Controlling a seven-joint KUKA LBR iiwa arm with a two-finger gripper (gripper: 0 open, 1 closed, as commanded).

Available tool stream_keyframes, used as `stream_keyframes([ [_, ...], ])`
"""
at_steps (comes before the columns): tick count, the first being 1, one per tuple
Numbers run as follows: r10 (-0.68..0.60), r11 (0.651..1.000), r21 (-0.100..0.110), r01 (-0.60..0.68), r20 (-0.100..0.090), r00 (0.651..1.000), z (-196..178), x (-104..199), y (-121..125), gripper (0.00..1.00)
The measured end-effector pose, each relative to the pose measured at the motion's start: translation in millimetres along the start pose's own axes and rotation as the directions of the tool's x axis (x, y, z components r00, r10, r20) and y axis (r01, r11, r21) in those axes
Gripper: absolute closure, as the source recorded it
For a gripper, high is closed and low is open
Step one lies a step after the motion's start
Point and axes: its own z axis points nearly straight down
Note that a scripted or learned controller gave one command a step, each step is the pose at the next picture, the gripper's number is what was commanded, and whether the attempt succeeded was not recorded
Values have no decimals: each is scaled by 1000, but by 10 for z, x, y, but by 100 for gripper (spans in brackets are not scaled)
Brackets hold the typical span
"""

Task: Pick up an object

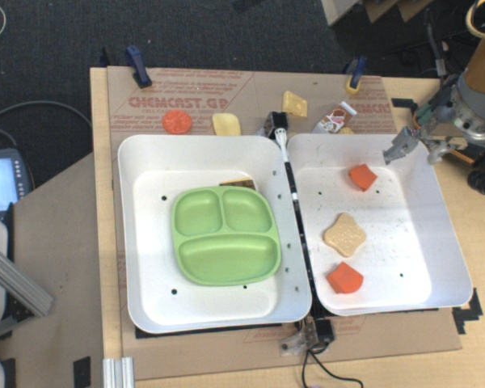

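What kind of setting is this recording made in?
Most likely a robotics lab bench set up for grasping trials. Two shallow white bins sit side by side on a cardboard sheet held by blue clamps. Toy-like items, such as a green divided plastic plate and orange blocks, serve as targets.

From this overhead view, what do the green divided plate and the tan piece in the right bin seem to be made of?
Green divided plate: likely molded plastic, matte with a soft sheen, uniform colour, rounded compartment ridges. Tan piece: looks like toy bread or a cracker, probably plastic or foam, dull and evenly coloured; the view leaves it open.
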Motion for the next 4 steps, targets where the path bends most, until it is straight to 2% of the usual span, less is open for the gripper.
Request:
stream_keyframes([
  [1,-6,1000,7,6,-5,1000,980,621,367,0],
  [2,3,1000,4,-3,0,1000,1217,374,137,0],
  [3,-5,1000,-5,5,1,1000,1202,918,414,0],
  [4,-2,1000,-7,2,3,1000,1091,890,411,100],
])
